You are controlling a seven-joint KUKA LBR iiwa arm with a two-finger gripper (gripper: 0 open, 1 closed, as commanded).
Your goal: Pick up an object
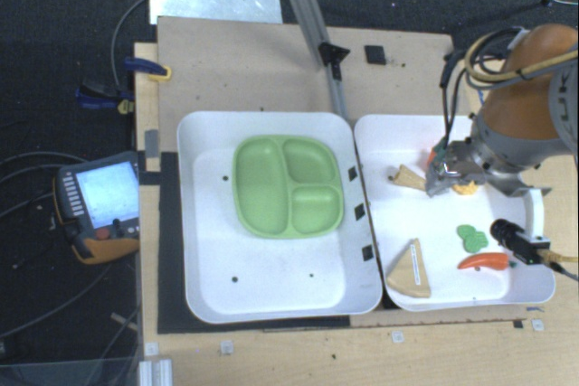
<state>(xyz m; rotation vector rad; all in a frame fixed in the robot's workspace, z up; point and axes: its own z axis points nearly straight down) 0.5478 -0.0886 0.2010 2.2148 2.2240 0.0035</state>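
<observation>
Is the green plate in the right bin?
No. The green plate sits in the left bin; the right bin holds the small food items.

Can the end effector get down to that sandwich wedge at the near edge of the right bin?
Probably yes. The sandwich wedge lies flat in the right bin with bare floor around it, and the end effector sits above the same bin, farther back.
</observation>
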